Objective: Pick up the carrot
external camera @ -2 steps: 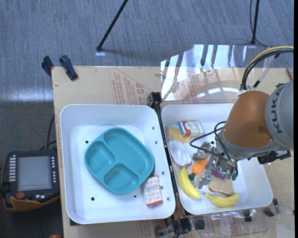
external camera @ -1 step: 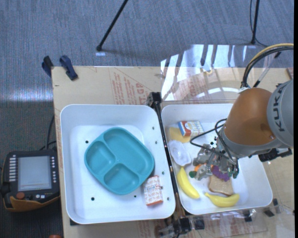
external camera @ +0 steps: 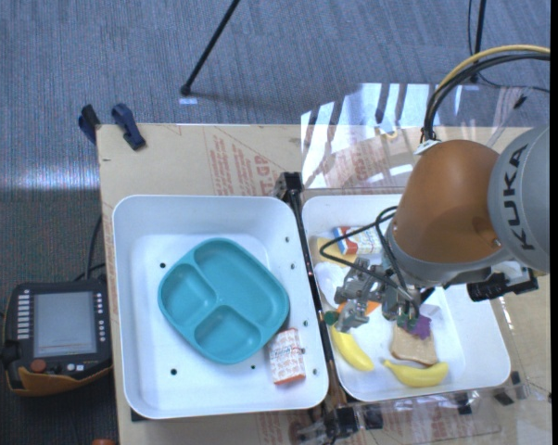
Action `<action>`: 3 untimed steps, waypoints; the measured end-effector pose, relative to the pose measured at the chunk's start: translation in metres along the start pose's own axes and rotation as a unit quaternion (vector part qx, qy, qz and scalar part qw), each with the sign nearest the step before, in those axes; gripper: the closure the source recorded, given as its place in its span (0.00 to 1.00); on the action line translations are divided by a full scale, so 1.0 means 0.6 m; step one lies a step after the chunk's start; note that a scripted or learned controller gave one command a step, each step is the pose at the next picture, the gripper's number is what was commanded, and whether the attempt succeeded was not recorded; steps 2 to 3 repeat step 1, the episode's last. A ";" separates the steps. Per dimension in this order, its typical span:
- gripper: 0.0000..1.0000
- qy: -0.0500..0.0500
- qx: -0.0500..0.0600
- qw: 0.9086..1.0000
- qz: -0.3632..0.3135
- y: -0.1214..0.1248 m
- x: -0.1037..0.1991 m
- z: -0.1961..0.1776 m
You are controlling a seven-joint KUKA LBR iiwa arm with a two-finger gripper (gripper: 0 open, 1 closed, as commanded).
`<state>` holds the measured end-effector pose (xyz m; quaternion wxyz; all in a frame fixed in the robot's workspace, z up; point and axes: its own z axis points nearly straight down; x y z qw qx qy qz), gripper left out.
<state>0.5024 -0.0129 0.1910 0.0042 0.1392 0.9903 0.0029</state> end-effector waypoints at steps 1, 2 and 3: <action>1.00 0.003 0.004 0.987 0.159 0.116 0.009 -0.041; 1.00 0.003 0.004 0.987 0.159 0.116 0.009 -0.041; 1.00 0.003 0.004 0.987 0.159 0.116 0.009 -0.041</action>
